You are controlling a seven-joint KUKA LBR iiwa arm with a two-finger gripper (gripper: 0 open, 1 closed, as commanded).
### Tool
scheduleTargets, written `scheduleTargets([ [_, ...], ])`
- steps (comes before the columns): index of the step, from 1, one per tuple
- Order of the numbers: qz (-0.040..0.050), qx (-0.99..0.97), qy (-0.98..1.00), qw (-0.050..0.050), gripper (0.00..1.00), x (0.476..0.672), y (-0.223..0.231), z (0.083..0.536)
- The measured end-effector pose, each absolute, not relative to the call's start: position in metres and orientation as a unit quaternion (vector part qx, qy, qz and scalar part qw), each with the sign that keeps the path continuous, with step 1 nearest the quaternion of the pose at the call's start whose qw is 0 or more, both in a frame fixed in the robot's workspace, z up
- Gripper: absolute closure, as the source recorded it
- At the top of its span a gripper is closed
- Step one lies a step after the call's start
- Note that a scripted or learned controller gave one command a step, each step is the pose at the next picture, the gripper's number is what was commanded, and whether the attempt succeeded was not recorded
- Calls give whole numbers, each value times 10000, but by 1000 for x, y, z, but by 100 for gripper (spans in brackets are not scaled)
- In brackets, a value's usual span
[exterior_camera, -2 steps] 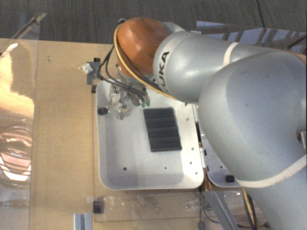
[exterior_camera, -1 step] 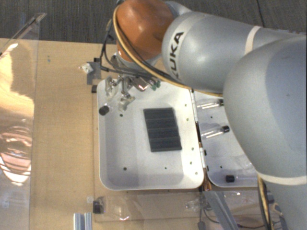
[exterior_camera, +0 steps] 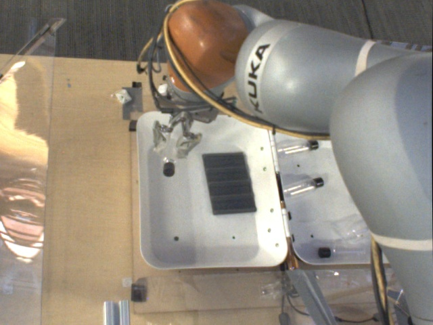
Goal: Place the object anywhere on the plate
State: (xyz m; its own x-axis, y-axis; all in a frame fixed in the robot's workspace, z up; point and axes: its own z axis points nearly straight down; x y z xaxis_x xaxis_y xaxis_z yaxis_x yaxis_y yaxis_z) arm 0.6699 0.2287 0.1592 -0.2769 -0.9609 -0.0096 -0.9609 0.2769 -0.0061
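Tool [exterior_camera: 175, 143] hangs over the plate's bin [exterior_camera: 203, 242], up and to view-left of the plate [exterior_camera: 230, 183], near that bin's far corner. It reads as open: metal fingers [exterior_camera: 161, 135] are splayed apart with nothing between them, so it's carrying nothing.

I take the task thing to be the small black object [exterior_camera: 168, 169]. It lies on the bin floor, view-left of the plate and clear of it, just camera-side of the tool. It's touching neither the plate nor the tool, and it's too small to make out its shape.

Plate is a dark ribbed rectangle, flat on the bin floor, roughly central and slightly skewed. Nothing on it.

Why this pose, my read: the tool points down close to the object but not squarely over it, so it looks like lining up for a pick. Pick isn't done and the place is all ahead. The run from object to plate is short with nothing in the way, and "anywhere on the plate" gives slack on the drop.

Containers:
- **Plate's bin:** plate and black object, plus a few dark dots [exterior_camera: 176, 237] in the floor. Holes or screws, can't tell.
- **Second bin [exterior_camera: 308, 222]:** sits view-right of the plate, rim against rim with the first. It holds two clear tubes [exterior_camera: 302, 183] on the side nearest the plate, a small black piece [exterior_camera: 325, 252] toward the front edge, and what looks like clear film [exterior_camera: 352, 235] beside that. Arm [exterior_camera: 304, 80] covers much of this bin.

Risk: the object is tiny, so a pinch could miss easily. The ribs may also leave it sitting crooked.
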Motion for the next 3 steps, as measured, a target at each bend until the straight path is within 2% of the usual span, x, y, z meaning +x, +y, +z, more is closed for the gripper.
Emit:
scheduleTargets([
  [1, 1, -5682, 8229, 66, 100, 671, 206, 89],
  [2, -1, -6859, 7277, 58, 100, 670, 223, 126],
  [3, -8, -8239, 5667, 59, 100, 670, 232, 89],
])
